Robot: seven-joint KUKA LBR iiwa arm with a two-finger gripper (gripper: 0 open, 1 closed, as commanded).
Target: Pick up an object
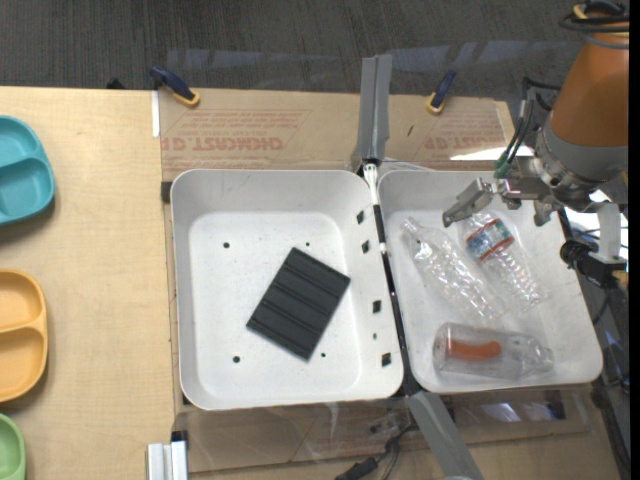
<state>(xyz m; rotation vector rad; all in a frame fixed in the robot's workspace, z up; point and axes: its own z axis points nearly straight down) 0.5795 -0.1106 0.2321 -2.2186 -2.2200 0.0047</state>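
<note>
Nearest the camera, at about 5 o'clock in the right bin (590, 363), a clear plastic container (492, 353) with something orange-red inside is being seen lying on its side along the front wall. Just beyond it, toward the bin's middle, a crumpled clear bottle (450, 268) is lying at a slant, and beside it at about 3 o'clock a second clear bottle (503, 258) with a red and blue label is lying, its capped end pointing toward 11 o'clock. In the left bin (200, 268), a flat black ribbed pad (299, 302) is resting tilted near the centre, apart from every wall.

At 9 o'clock on the tabletop (90, 268), an orange tray (18, 333) and, farther back, a teal tray (20, 180) are being cut by the frame's edge.

Farther back, at about 2 o'clock, the hand (497, 200) is being held over the rear part of the right bin, just above the labelled bottle's top. Its fingers are being seen spread wide, with nothing between them. Behind the bins, brown cardboard (240, 133) is being held down by clamps (175, 85).
</note>
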